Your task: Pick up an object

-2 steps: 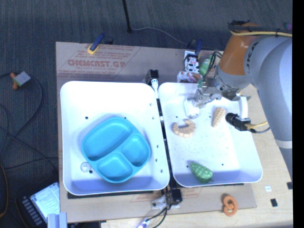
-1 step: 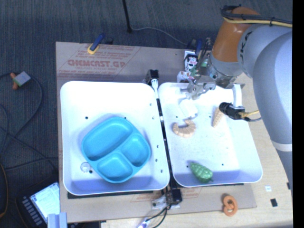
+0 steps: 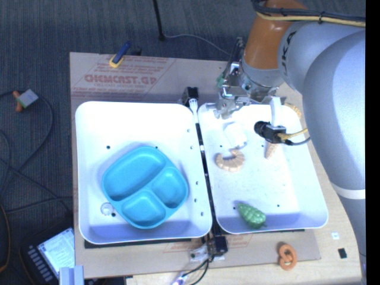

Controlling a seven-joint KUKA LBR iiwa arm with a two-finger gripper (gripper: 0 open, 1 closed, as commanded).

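Gripper [image 3: 227,107] is hanging low over the right-hand bin [image 3: 291,183], close to that bin's corner toward the tabletop's far edge and the divide between the two bins. Whether it is spread or pressed together I cannot tell from this slant. Judging by nearness, the likeliest thing to pick is the curled peach-coloured piece [image 3: 230,160]. It is lying on the bin floor near the middle of the tabletop [image 3: 178,70], on the side of the gripper toward the tabletop's near edge, almost straight in line with it and apart from it. Its crescent is spanning roughly parallel to the near edge, so the coming move is probably calling for a short shift toward that edge before any descent. A thin tan stick [image 3: 270,149] is lying near the curled piece on its right, and a knobbly green lump [image 3: 252,215] is resting well apart, close to the bin's wall toward the near edge. In the left-hand bin [image 3: 95,129] a blue divided plate [image 3: 145,186] is sitting toward the near edge. Outside the bins, an orange pretzel-shaped thing [image 3: 287,255] is lying by the tabletop's near right corner and a blue-and-yellow thing [image 3: 120,53] is lying at its far edge. Red lettering [image 3: 122,79] on the brown board is reading "CHEMCAST GP".
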